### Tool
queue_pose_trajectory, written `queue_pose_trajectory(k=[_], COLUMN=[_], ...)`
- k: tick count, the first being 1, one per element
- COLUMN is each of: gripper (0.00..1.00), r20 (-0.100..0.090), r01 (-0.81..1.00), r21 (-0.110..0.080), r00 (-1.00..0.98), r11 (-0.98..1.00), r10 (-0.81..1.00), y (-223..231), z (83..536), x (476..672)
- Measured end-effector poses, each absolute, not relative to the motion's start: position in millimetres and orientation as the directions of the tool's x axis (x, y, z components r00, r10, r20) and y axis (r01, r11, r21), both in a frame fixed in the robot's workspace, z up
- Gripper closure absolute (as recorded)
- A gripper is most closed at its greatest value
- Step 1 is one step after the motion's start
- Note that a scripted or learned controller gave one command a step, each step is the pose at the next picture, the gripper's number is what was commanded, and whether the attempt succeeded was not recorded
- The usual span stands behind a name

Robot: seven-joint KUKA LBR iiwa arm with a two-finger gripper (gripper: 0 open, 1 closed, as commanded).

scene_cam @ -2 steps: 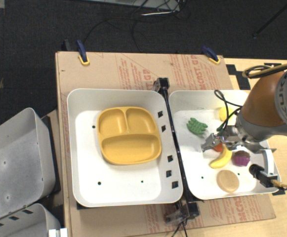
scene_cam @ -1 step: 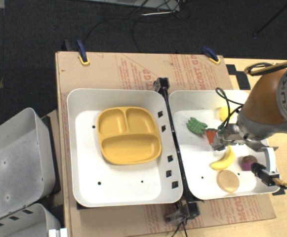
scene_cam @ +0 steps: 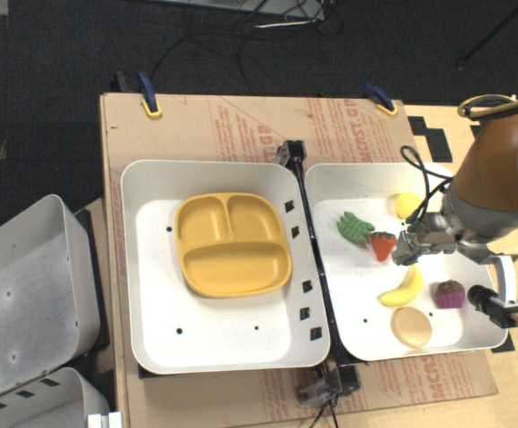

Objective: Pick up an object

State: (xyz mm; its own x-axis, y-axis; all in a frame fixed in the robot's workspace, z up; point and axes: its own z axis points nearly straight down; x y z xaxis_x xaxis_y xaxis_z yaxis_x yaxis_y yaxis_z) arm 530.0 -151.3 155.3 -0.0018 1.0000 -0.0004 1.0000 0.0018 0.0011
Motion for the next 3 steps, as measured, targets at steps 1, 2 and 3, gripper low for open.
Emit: queue_pose_trajectory(k=[1,2,3], gripper=[1.00,1.00,1.00], r20=[-0.001,-0.001,0.000], r01=[1.000,1.000,1.000], r21=[0.006,0.003,0.000], r00=[-0.004,-0.003,-0.006], r11=[0.004,0.003,0.006], r10=[1.000,1.000,1.000], y=[-143,-142,-96], z=[214,238,245], x=[530.7,531.8,530.3])
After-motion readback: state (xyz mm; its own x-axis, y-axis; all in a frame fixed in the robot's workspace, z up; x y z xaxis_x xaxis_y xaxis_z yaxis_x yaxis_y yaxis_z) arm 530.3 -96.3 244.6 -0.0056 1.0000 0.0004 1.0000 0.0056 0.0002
